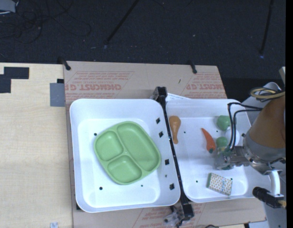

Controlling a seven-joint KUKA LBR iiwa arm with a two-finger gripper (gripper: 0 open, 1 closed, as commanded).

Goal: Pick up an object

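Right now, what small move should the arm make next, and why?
Probably lower the hand a little and close it. It sits low in the right bin, beside the orange carrot and a green ball, and I cannot see anything gripped yet.

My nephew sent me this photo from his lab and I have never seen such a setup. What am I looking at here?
It is one camera looking down at a slant on a bench with two shallow white bins. The left bin holds a green divided plate. The right bin holds toy food: a tan drumstick, an orange carrot, two green balls, and a small patterned box. The robot arm reaches in from the right, and its gripper sits low beside the carrot.
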